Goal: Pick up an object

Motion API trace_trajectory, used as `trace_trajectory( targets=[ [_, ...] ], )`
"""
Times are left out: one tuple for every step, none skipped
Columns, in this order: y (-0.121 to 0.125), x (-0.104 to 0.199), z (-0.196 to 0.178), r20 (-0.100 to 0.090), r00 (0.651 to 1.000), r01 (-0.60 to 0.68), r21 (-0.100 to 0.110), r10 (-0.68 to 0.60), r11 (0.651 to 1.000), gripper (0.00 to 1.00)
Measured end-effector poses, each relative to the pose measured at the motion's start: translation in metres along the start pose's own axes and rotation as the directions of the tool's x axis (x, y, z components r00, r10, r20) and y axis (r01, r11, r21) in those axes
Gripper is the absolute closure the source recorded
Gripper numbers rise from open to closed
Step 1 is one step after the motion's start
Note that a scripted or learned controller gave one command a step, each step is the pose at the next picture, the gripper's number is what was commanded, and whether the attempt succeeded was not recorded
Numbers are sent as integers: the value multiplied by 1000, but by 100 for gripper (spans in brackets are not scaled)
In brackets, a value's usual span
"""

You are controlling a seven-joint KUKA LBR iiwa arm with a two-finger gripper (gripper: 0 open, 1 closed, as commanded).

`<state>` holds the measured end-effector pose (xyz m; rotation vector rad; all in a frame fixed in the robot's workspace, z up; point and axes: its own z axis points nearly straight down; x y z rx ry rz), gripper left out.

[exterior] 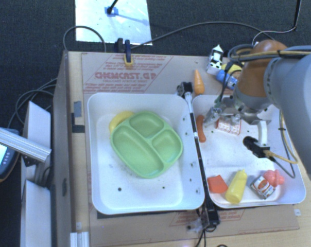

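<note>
End effector (223, 115): at the tip of the grey arm (294, 81), low over the rear half of the right bin (225, 156). State: cannot tell from this view whether open or closed.

Packet (229, 127), white and red: flat on the floor of the right bin, just beside and partly beneath the end effector. Contact between the two: cannot tell.

Red sausage (201, 128): lengthwise along the left wall of the right bin, near the packet, to its left.

Front of the right bin, left to right: orange block (217, 183); yellow bottle (237, 185), just beside the block; small can (262, 188); pink toy (274, 178), touching the can.

Left bin (106, 184): green divided plate (145, 143) near the middle; yellow piece (119, 120) partly hidden under the plate's rear left edge.

Counter (140, 73) behind the bins: carrot (198, 82), just beyond the rear rims where the two bins meet; black-and-white toy cow (216, 57), further back and to the right.
</note>
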<state>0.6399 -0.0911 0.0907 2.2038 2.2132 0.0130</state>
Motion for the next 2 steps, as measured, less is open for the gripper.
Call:
trace_trajectory(
  targets=[
    [4,4,0,2,1000,-1,6,1,1000,0],
    [8,-2,1,-5,1000,-2,10,2,1000,0]
  ],
)
